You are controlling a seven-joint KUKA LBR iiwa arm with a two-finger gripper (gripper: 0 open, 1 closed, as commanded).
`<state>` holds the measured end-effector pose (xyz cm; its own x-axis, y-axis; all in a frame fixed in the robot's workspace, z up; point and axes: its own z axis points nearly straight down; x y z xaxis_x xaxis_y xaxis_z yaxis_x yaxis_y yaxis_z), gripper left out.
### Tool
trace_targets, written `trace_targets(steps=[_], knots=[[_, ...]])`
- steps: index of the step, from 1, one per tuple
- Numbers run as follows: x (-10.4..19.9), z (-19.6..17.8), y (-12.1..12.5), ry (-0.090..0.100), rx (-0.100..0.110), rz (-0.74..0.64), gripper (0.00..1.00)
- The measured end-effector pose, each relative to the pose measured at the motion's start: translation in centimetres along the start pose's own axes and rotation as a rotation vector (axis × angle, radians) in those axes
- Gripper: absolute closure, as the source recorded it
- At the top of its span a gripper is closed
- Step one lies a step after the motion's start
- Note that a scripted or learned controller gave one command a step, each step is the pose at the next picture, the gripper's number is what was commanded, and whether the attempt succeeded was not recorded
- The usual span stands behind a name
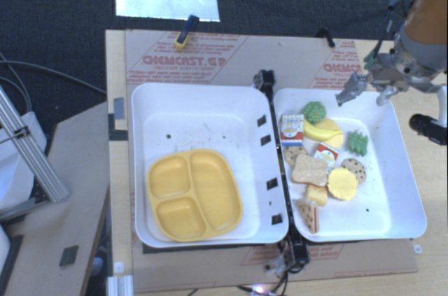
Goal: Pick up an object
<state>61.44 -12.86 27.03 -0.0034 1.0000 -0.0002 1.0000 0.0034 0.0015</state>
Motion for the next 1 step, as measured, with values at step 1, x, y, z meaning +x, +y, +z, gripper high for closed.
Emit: trace_targets(steps=[1], knots=[[1.66,15.3,5.16,0.002,0.008,-0.005,0.0]])
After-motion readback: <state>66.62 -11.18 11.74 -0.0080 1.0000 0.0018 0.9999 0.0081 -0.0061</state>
